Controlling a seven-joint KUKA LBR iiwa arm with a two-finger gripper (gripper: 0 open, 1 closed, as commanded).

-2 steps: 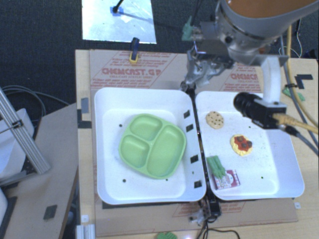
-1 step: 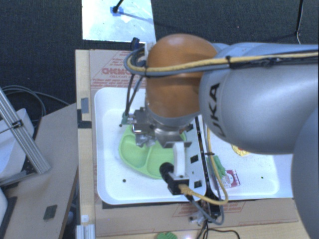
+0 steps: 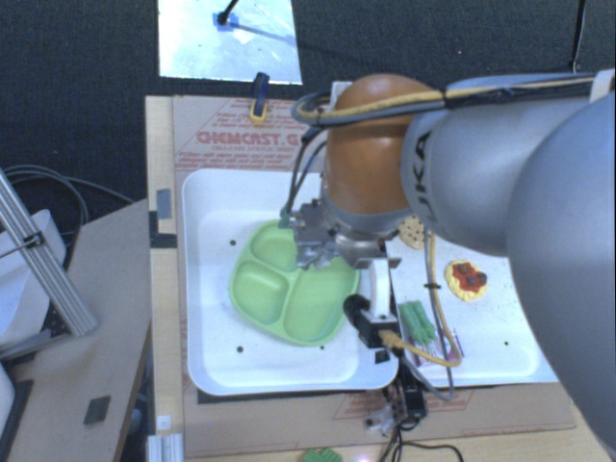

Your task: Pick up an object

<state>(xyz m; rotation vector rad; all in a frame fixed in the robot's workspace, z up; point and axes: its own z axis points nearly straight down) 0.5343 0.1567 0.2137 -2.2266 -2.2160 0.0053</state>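
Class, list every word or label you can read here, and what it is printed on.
"CHEMCAST G", red, on the cardboard sheet behind the bins; the rest is hidden.
"KA", on the grey arm, partly cut off.
Smaller red print beneath "CHEMCAST": too blurred to read.

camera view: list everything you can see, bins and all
bins: two, white, side by side
divided plate: one, light green, left bin
disc: one, yellow with red top, right bin
sticks: small bunch, green, right bin near the divide
round piece: one, tan, right bin, partly behind the arm
cardboard sheet: one, brown with red print, under the bins
clamp: one, yellow and dark, cardboard's far edge
arm: one, grey with orange band, from the right
gripper: one, grey, over the plate's right part
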